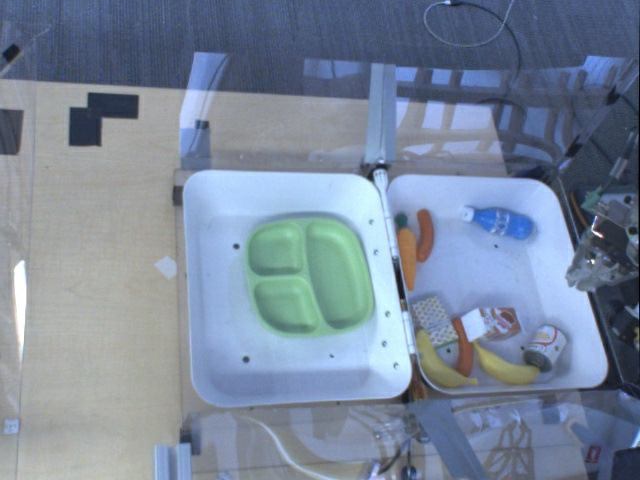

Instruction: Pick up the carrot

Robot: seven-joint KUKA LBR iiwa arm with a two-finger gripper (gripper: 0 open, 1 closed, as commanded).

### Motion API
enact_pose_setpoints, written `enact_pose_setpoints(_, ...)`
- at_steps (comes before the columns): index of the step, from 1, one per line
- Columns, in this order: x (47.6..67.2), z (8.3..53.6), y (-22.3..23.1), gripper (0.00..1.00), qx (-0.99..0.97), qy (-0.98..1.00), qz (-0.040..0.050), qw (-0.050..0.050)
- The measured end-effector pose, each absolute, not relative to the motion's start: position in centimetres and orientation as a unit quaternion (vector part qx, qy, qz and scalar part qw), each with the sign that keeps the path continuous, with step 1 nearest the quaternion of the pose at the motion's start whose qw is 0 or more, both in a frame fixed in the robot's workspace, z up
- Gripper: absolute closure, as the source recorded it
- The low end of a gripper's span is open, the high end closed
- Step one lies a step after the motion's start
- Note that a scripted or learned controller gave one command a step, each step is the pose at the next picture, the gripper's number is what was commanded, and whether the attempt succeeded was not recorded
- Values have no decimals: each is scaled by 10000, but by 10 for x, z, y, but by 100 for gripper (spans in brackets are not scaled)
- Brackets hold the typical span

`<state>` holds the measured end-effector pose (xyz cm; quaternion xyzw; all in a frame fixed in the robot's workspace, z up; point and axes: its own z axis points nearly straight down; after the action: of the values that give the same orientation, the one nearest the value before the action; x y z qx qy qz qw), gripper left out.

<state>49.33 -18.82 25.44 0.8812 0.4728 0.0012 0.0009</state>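
The carrot [407,255] is orange with a green top. It lies along the left wall of the right bin [545,268], pointing toward the near side. A reddish sausage [426,234] lies just right of it, almost touching. My gripper [598,256] hangs at the right bin's right rim, far from the carrot, with most of the bin's width between them. Nothing shows in it.
The left bin [215,268] holds a green divided plate [306,275]. The right bin also holds a blue bottle [499,224], a checkered box [432,314], a small carton [494,323], a can [545,346], two bananas [444,362] and a second sausage [463,335].
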Motion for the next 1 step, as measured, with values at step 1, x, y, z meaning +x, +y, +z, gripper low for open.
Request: enact_pose_setpoints(1, 488, 243, -154, 100, 8462, 5328, 10, 9)
